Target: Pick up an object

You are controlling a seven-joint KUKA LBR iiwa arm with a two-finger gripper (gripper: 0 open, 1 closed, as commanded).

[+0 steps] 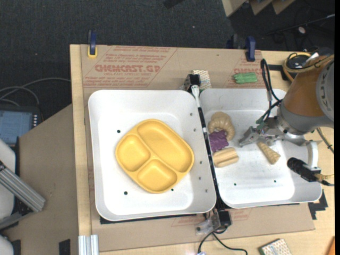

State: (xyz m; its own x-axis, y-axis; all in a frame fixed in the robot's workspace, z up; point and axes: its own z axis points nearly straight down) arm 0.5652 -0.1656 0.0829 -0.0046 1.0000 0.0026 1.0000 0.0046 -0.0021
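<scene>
The right bin (255, 187) holds several small objects. A tan croissant-shaped piece (221, 123) lies at its left side, with a purple piece (218, 140) just below it and a tan bun-like piece (225, 156) below that. A tan cone-shaped piece (269, 152) lies further right. My gripper (249, 137) hangs low over the bin between the purple piece and the cone. It is open, with nothing between its fingers. The cone sits just to its lower right, apart from it.
The left bin (106, 116) holds a yellow divided plate (154, 155). A green object (245, 78) lies on the bench behind the right bin. The arm's grey and orange body (308, 102) covers the right bin's far right corner. A black cable (265, 84) runs along the arm.
</scene>
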